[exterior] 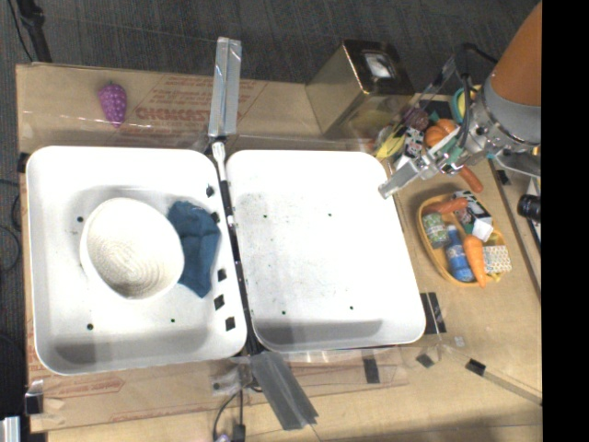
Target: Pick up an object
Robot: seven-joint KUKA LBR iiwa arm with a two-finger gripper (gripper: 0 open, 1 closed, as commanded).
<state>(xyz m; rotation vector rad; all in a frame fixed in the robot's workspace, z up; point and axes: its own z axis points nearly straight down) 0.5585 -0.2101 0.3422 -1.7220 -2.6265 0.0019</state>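
In the left bin [55,339] lies a white, ribbed, dome-shaped object [133,247]. A crumpled blue cloth [196,245] rests against its right side. My gripper [405,175] hangs over the right bin's [313,320] upper right corner, just past the rim, far from both objects. I see nothing held in it. The grey arm with its orange band [520,58] comes in from the upper right.
A yellow basket [425,231] of small toys sits on the bench right of the right bin. More toys [419,134] are piled behind the gripper, beside a brown box [363,81]. A purple object [113,102] lies on the cardboard behind the left bin.
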